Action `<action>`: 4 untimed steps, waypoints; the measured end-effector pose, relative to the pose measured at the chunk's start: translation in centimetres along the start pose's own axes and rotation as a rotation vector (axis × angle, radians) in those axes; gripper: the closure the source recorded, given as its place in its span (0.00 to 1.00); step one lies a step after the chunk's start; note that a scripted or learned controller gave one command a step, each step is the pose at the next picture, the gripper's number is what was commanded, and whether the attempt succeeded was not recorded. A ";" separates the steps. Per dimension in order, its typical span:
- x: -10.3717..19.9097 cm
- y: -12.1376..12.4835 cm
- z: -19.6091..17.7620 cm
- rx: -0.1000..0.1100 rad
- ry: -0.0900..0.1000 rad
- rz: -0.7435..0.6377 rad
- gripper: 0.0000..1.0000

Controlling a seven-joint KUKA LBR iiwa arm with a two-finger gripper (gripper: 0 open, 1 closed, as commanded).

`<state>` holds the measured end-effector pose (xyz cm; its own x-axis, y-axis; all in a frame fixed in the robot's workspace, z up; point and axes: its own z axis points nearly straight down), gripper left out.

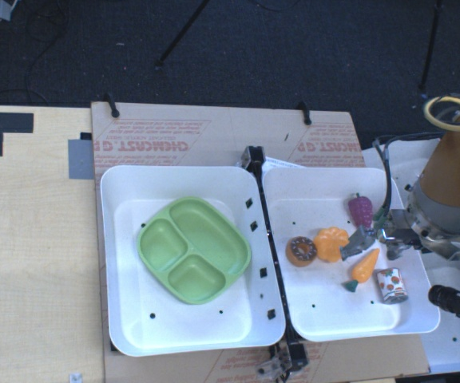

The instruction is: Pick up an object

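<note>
Here, hand low in right bin — touching orange pepper.

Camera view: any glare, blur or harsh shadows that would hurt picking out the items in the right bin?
Camera view: lighting is even and soft, with faint shadows under the green divided plate; the white bins' floors are bright but not blown out; the picture is slightly soft overall, so the small can's label is unreadable; the gripper blurs into the toy carrot and orange toy.

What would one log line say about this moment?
gripper: low in right bin | between orange pumpkin and toy carrot | nothing lifted
</note>
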<state>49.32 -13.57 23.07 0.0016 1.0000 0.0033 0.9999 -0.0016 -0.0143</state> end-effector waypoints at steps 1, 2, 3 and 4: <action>0.0 0.2 -0.5 -0.010 -0.002 -0.002 0.00; 0.4 0.1 5.9 -0.005 0.000 -0.002 0.00; 0.8 0.2 10.3 -0.007 -0.001 -0.001 0.00; 0.9 0.2 14.5 -0.011 -0.002 -0.001 0.00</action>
<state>49.30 -12.64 8.57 0.0011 1.0000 0.0014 1.0000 -0.0011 -0.0035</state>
